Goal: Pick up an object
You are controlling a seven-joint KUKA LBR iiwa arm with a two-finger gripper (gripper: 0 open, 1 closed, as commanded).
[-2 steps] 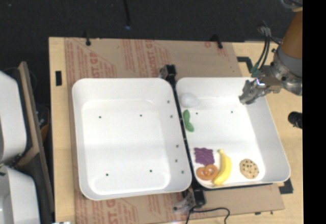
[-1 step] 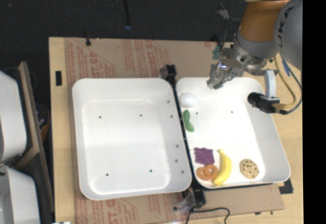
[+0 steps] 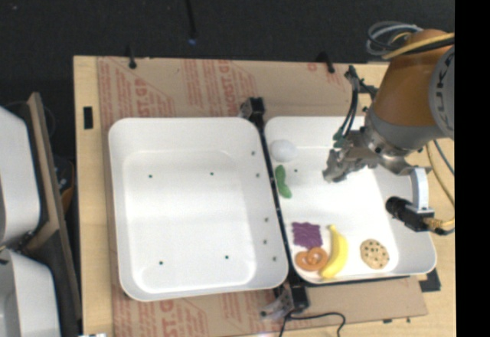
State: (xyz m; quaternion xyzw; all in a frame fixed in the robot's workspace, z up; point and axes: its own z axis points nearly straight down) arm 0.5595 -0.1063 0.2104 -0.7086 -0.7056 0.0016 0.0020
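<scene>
Arm over the right bin, objects below it

Left bin (image 3: 191, 205) sits beside the right bin (image 3: 398, 197), which holds a white ball (image 3: 284, 149), green piece (image 3: 283, 181), purple piece (image 3: 306, 233), orange ring (image 3: 311, 258), banana (image 3: 336, 251) and cookie (image 3: 374, 253); the tool (image 3: 337, 171) hovers above, its opening impossible to tell.

Bare floor mid right bin (image 3: 398, 209); banana (image 3: 336, 251), cookie (image 3: 374, 253) crowding its near edge.

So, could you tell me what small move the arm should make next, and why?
Probably a short move toward the green pickle, then down. The gripper hangs over bare floor of the right bin with nothing under it, and the pickle lies just to its left near the divider, apart from the white ball, so it looks like the closest thing to pick.
</scene>
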